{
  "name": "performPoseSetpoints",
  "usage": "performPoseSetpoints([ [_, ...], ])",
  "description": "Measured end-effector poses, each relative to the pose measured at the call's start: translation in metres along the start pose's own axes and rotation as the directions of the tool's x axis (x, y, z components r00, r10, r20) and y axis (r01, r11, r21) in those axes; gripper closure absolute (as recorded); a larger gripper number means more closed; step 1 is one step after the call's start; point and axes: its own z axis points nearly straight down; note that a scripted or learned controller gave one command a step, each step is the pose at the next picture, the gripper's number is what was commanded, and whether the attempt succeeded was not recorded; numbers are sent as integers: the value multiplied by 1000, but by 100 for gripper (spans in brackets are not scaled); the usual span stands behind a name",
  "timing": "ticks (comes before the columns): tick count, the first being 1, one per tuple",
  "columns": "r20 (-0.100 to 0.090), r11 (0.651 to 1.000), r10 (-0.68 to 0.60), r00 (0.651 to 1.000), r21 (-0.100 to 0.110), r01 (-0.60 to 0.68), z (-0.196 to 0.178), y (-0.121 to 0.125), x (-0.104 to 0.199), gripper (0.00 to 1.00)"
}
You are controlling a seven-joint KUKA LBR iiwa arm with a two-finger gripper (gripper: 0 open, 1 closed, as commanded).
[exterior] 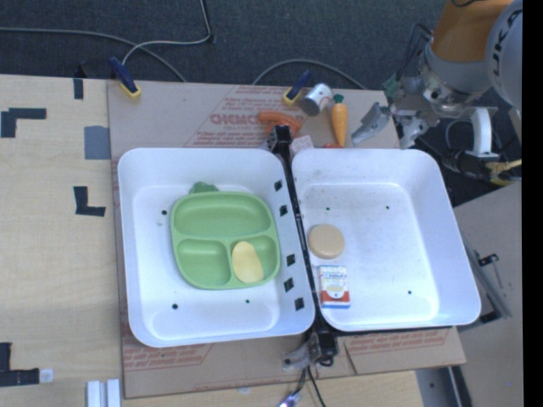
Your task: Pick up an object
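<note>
In the right bin [424, 227], near its left wall, lies a round tan disc [326, 241]. Just below the disc is a small white carton with a red and blue label [333, 285]. The left bin [144, 185] holds a green divided plate [222, 219] with a yellow oval piece [247, 262] in its lower right compartment. My gripper [392, 129] hangs above the bench just beyond the right bin's far rim. It is open, nothing sits between its fingers, and it is well away from the disc and carton.
On the cardboard behind the bins lie an orange carrot [338, 122], a reddish sausage shape [280, 119] and a small silver can [316, 98]. Blue and yellow clamps [124, 76] hold the cardboard's far edge. Cables run across the dark floor beyond.
</note>
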Motion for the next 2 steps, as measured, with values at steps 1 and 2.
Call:
performPoseSetpoints([
  [1, 0, 1000, 2, 1000, 2, -2, 99, -62, -36, 0],
  [2, -1, 1000, 0, 1000, 3, 0, 187, -57, 16, 0],
])
